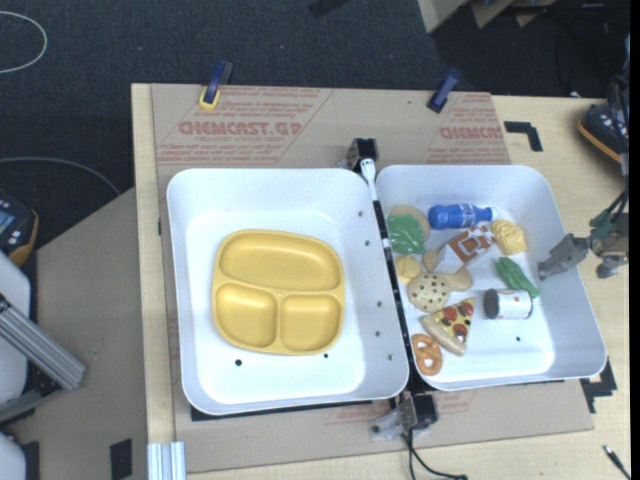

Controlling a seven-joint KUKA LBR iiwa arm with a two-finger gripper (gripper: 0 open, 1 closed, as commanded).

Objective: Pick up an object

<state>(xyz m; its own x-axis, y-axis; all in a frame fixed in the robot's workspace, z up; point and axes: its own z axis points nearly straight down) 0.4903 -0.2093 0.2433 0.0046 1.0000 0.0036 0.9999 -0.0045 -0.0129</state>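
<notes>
Grey fingers (pixel 572 255), state unclear, hover just right of the green toy (pixel 517 275).

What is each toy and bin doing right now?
Yellow tray: lying flat in the left bin, compartments bare.
Blue bottle: lying on its side in the right bin.
Pizza slice: lying flat.
Cookie: lying flat.
Pretzel: lying flat.
Gripper: at the right bin's right edge, holding nothing visible.
</notes>
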